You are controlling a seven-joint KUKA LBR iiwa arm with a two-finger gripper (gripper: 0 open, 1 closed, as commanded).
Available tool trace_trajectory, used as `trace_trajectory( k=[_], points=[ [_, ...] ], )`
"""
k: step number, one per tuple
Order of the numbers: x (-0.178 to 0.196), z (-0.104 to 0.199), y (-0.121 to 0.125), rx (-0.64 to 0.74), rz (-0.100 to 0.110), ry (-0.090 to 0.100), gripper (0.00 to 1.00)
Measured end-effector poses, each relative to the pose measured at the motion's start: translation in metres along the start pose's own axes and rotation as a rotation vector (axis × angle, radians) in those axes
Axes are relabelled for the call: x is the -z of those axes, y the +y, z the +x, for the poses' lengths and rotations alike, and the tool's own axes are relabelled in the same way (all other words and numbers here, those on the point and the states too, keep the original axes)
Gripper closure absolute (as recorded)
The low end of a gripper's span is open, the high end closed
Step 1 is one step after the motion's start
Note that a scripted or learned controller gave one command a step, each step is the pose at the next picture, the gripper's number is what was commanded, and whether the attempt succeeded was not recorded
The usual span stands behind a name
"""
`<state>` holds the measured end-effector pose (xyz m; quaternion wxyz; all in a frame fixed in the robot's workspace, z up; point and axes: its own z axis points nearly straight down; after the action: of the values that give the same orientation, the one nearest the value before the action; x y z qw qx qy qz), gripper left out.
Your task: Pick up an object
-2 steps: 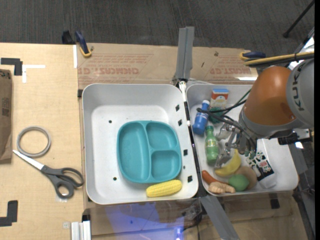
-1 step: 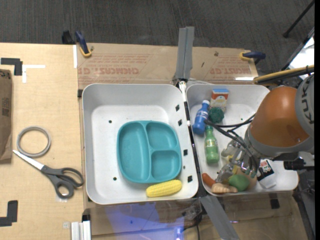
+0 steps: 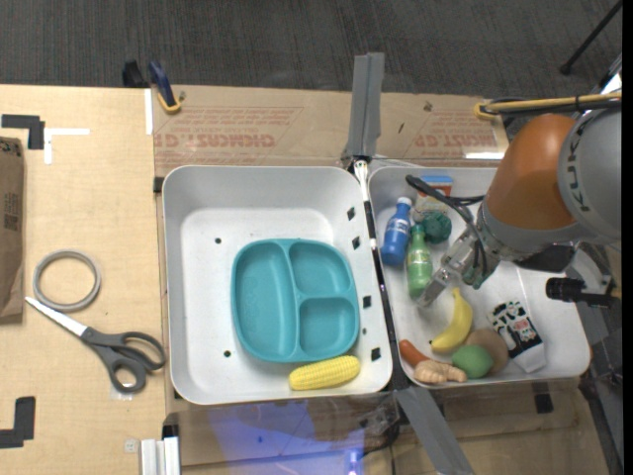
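Note:
My gripper is low in the right bin, reaching down-left from the orange-banded wrist. Its tip sits between a green bottle on its left and a yellow banana just below and to the right. It is close to both, and I see nothing held in it. A blue bottle and a dark green lumpy thing lie just behind the green bottle.
The right bin's front holds a green round fruit, a tan root-like piece, a small red piece and a black-and-white carton. The left bin holds a teal divided plate and a corn cob. Scissors and a tape roll lie on the bench.

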<state>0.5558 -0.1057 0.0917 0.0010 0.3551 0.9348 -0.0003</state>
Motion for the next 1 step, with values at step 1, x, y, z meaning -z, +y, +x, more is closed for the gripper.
trace_trajectory(
  k=[1],
  points=[
    [0.0090, -0.0003, 0.0005, 0.003, 0.001, -0.001, 1.00]
  ],
)
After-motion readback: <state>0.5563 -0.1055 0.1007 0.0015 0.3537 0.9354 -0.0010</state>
